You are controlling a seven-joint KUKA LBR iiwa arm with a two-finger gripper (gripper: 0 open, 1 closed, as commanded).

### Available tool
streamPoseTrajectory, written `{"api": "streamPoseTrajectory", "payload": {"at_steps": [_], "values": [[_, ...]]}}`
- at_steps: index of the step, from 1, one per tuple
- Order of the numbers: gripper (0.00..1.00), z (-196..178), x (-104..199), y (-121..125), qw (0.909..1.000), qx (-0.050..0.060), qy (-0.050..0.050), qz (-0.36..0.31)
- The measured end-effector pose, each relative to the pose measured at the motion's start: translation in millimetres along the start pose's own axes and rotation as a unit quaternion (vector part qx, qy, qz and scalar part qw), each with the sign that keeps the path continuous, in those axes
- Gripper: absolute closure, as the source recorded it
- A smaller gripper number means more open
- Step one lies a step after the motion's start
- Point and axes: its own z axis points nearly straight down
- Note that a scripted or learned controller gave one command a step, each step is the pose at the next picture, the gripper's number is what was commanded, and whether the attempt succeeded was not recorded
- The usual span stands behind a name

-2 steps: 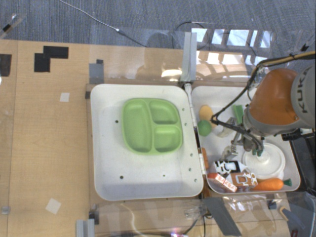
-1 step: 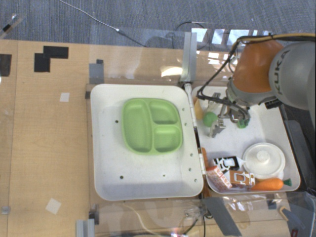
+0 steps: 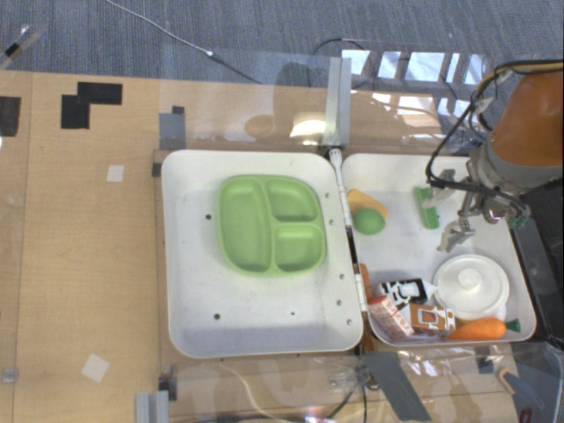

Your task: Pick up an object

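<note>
- A light wooden worktop point(image 3: 79, 236) carries two shallow white plastic bins side by side, seen from above at a slant.
- The left bin point(image 3: 189, 324) holds a pale green plastic plate with three compartments point(image 3: 270, 225), lying flat near its middle.
- The right bin point(image 3: 397, 192) holds the loose things to pick from.
- A grey robot arm with an orange band point(image 3: 529, 117) reaches in from the right, over the right bin's far corner.
- A round white lidded bowl point(image 3: 471, 285) sits near the bin's right side, just below the claw.
- An orange carrot-shaped toy point(image 3: 478, 329) lies along the near wall; beside it are a small brown carton point(image 3: 432, 318), a reddish packet point(image 3: 390, 317) and a black-and-white printed box point(image 3: 405, 291).
- A green ball point(image 3: 369, 222) touches a yellow piece point(image 3: 366, 203) near the divider.
- A small green block point(image 3: 427, 208) lies just left of the claw.
- The metal claw point(image 3: 458, 233) hangs between block and bowl; I judge its fingers slightly parted, with nothing between them.
- To do this well, I think it should centre on one isolated item, such as the green block, before closing.
- Printing on the boxes is too small to read.
</note>
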Motion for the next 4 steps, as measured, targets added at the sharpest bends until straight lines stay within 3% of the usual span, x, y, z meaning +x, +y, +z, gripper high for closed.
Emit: {"api": "streamPoseTrajectory", "payload": {"at_steps": [1,2,3,4], "values": [[0.0,51,-44,49,0.9981,-0.003,0.002,0.062],[0.0,-98,-29,-27,0.9999,0.002,-0.005,-0.015],[0.0,6,-24,7,0.9967,-0.006,0.007,-0.08],[0.0,56,-46,-11,0.9982,-0.002,-0.001,-0.06]]}}
